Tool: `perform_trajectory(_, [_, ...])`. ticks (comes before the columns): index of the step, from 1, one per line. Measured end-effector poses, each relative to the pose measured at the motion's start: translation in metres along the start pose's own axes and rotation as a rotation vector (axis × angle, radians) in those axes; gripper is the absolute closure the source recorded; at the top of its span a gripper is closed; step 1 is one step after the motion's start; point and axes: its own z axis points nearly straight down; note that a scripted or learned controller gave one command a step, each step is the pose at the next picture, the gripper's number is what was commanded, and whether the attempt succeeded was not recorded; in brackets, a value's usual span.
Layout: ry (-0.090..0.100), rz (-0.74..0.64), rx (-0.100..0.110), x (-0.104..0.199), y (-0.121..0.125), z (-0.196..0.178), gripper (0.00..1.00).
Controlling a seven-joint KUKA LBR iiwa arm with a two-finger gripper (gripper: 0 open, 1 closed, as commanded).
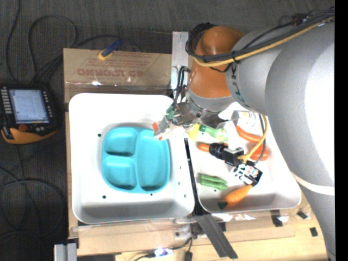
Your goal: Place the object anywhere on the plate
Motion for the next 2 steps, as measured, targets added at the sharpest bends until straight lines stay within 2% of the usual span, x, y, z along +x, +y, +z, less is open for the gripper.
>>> perform_trajectory(1, [0.000, -0.187, 0.000, 0.0379, -0.0250, 0.0003, 1.00])
perform_trajectory(2, [0.001, -0.187, 0.000, 0.0381, -0.0251, 0.0003, 0.00])
